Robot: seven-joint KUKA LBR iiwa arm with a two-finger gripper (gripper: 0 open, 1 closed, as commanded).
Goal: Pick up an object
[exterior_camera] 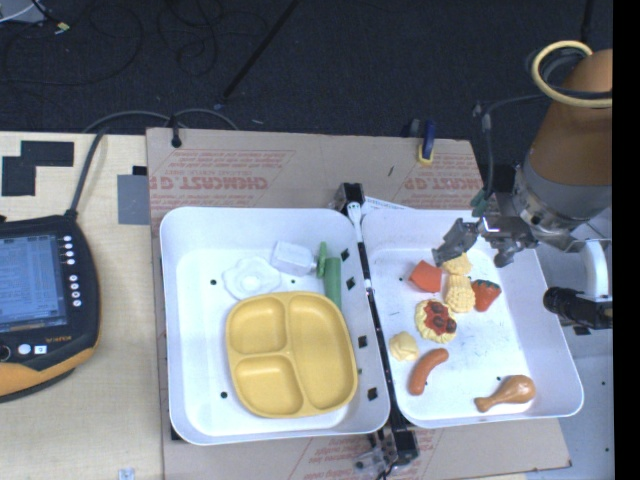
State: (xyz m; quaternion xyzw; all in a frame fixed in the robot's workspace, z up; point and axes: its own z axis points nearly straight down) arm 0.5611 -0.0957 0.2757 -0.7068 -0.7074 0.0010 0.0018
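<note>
The right bin (560, 368) holds several toy foods: an orange-red wedge (425, 276), a corn cob (459, 293) with a small yellow piece (457, 264) above it, a red strawberry (486, 295), a round tart (437, 320), a pale yellow lump (403, 346), a sausage (428, 370) and a chicken drumstick (506, 393). My gripper (480, 243) hovers over the bin's far side, just above the corn and the small yellow piece. It is open, its fingers spread, with nothing between them.
The left bin (185, 268) holds a yellow divided plate (290, 353), a green stick (329, 273) and two clear plastic pieces (250, 276). A black divider (362, 298) runs between the bins. A teach pendant (40, 298) lies on the bench at far left.
</note>
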